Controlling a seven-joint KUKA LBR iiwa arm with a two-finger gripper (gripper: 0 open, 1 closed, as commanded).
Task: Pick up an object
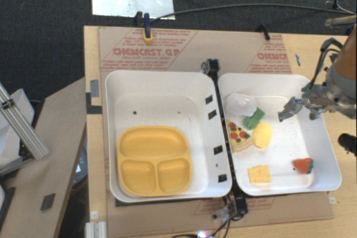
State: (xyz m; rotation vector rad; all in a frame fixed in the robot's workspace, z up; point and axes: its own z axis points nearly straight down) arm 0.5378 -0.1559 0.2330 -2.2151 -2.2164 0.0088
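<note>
Fingers [285, 112] over right bin [329, 145], grip state unclear; green piece [254, 119] left, lemon [263, 135] lower-left, strawberry [303, 165] below.

Tray [154, 160] in left bin [162, 83], food right.

Grey arm [341, 83], orange-banded wrist

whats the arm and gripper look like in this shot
The arm enters from the right edge, grey metal, with a sliver of orange at the upper right where the band sits. Thin dark cables loop along its left side, with a small green part beside them. The gripper is dark grey, slim and angular, ending in narrow fingers over the right bin.
</note>
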